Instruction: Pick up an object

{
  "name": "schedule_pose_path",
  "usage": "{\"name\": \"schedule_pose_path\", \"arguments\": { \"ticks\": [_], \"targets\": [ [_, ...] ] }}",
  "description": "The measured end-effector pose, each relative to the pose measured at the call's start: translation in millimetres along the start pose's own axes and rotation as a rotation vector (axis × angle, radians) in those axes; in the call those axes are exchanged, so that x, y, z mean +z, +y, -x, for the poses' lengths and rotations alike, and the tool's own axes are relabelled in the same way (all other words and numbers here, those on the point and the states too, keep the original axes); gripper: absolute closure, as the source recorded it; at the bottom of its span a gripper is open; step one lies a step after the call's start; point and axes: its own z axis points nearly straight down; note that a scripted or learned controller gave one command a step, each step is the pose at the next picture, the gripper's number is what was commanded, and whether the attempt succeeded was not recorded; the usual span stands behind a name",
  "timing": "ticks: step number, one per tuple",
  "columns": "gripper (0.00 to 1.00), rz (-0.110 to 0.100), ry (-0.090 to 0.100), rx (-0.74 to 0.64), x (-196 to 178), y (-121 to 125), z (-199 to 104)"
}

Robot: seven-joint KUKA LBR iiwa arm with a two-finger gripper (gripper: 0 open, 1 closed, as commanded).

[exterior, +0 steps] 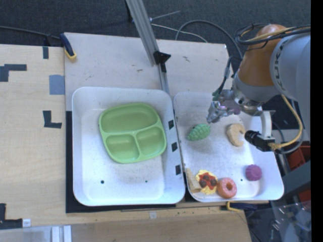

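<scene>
In the right bin (270, 188) lie a green knobbly toy (199, 132), a tan bread-like piece (235, 134), a purple ball (253, 172), a pink doughnut (226, 187) and a pizza slice (204, 180). My gripper (214, 116) hangs just above and right of the green toy, its tips close to the toy's upper edge. Nothing shows between its fingers.
The left bin (86, 150) holds a green divided plate (132, 132). A slanted metal bar (146, 32) crosses the bench above the bins. The grey arm with its orange band (260, 59) and cables fills the upper right.
</scene>
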Motion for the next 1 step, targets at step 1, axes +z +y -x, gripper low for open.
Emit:
{"name": "schedule_pose_path", "arguments": {
  "ticks": [1],
  "targets": [
    [1.0, 0.0, 0.0, 0.0, -42.7, -1.1, -1.4]
  ]
}}
